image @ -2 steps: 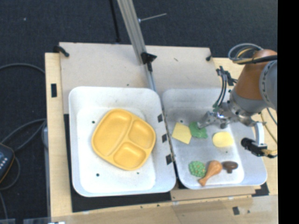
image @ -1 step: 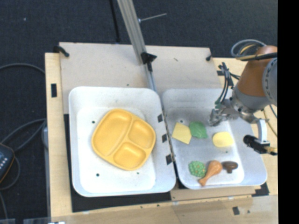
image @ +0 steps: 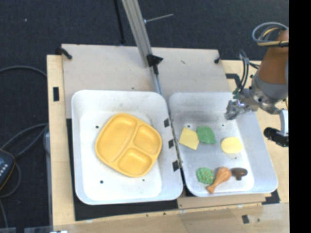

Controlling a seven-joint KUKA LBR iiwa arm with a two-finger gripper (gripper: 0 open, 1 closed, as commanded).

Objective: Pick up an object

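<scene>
While the arm stays largely cut off at the right, its gripper [image: 232,111] hangs over the right bin's [image: 194,106] far right corner.
Whether its tips are spread or closed cannot be told. A yellow wedge [image: 189,139], green piece [image: 206,135] and yellow lump [image: 232,145] lie mid-bin; a drumstick [image: 218,179], green cluster [image: 204,174] and brown piece [image: 238,172] near the front edge. A yellow divided plate [image: 128,144] fills the left bin [image: 82,106].

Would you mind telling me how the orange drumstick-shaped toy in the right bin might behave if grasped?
The orange drumstick-shaped plastic toy looks rigid and light. Its rounded, tapering shape may slip or pivot between fingers. It touches the green bumpy toy, which might get nudged.
</scene>
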